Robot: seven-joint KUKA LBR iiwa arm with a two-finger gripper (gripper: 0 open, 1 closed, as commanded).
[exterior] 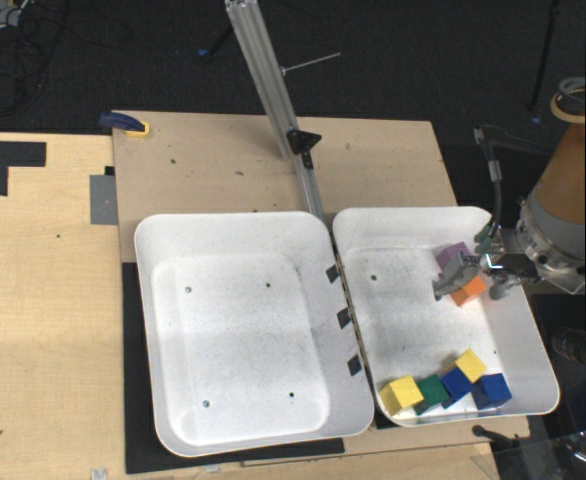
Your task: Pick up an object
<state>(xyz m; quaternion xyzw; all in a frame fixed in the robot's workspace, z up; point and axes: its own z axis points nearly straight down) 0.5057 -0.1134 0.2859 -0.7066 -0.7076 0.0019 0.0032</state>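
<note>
An orange block (466, 291) and a purple block (453, 255) lie close together in the upper right part of the right-hand bin (413, 230), right at the tip of the gripper (460, 280) as it reaches in from the right. The orange piece sits at the grey fingertips and partly behind them; whether it is clamped between them or merely touched cannot be told from this angle, nor can the width of the fingers. Both blocks look like small rigid cubes, probably light wood or plastic, with flat faces that should take a squeeze without giving. Smooth painted sides may slip, so a hold across two opposite flat faces, near the middle of the block, seems the safest. With the purple block just beside the orange one, a finger could land on the neighbour and push it instead.

Along the bin's near edge a second cluster waits: a yellow block (405, 393), a green block (434, 392), a blue block (456, 383), another yellow cube (470, 363) and a second blue cube (491, 391), packed touching one another against the rim. Those would be harder to single out, since there is little gap for fingers.

The left-hand bin (173, 238) sits alongside, parted from its neighbour by black clips (344, 317), with a slanted aluminium rail (268, 73) rising behind.
</note>
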